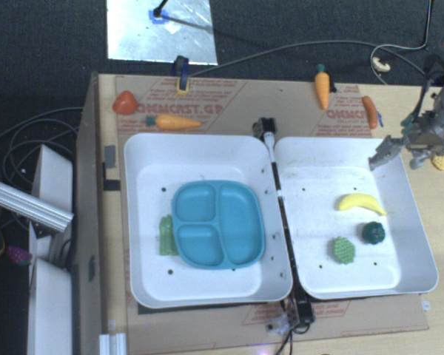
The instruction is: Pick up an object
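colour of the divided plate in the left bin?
Light blue; the divided plate shows plainly in the camera view.

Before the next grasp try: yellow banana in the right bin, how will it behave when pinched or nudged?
The banana looks like a smooth moulded toy, so probably stiff, light and a bit slippery. Its curved shape may let it pivot or slide on the white bin floor if nudged off-centre. The dark green piece lies close beside it, so a push could bump that.

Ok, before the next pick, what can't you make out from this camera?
- Gripper: small and blurred in the camera view; finger state unreadable.
- Arm: cut off by the right edge.
- Green piece: partly hidden behind the blue tray; shape unclear.
- Dark green item: too small to identify.
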